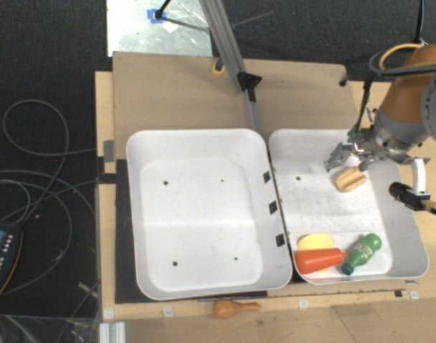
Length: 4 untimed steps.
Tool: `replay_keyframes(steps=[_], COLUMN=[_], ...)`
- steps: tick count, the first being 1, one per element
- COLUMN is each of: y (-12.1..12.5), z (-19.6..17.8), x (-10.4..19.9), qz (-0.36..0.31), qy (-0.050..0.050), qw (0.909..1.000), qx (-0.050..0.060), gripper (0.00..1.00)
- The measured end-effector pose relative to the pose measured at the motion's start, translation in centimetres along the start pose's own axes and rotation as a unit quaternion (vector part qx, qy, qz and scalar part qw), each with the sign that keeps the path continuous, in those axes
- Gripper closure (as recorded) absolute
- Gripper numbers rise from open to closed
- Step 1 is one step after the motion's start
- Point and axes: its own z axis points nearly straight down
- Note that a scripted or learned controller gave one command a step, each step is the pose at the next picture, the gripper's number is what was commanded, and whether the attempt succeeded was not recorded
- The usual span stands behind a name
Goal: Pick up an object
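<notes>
My gripper (351, 161) hangs over the far part of the right bin (314, 202), with its fingers (337, 159) spread open. A tan, loaf-shaped object (350, 180) lies on the bin floor just in front of the fingertips, not between them. At the bin's near edge lie a yellow piece (314, 241), an orange carrot-like piece (319, 260) and a green bottle (362, 253), close together.
The left bin (196, 136) stands beside the right one, joined at a middle wall with black clips (273, 207). A brown pear-shaped thing (236, 307) lies on the bench in front of the bins. A slanted metal pole (229, 41) rises behind them.
</notes>
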Motion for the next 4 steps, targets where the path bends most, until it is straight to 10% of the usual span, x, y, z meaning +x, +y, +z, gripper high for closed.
replay_keyframes(steps=[1,2,4], y=[0.3,0.4,0.5], z=[3.1,1.8,-9.2], x=[0.0,0.0,0.0], qz=[-0.001,-0.001,-0.002], qy=[-0.001,-0.002,-0.001], qw=[1.0,1.0,1.0], qx=[-0.005,-0.007,-0.006], gripper=[0.0,1.0,1.0])
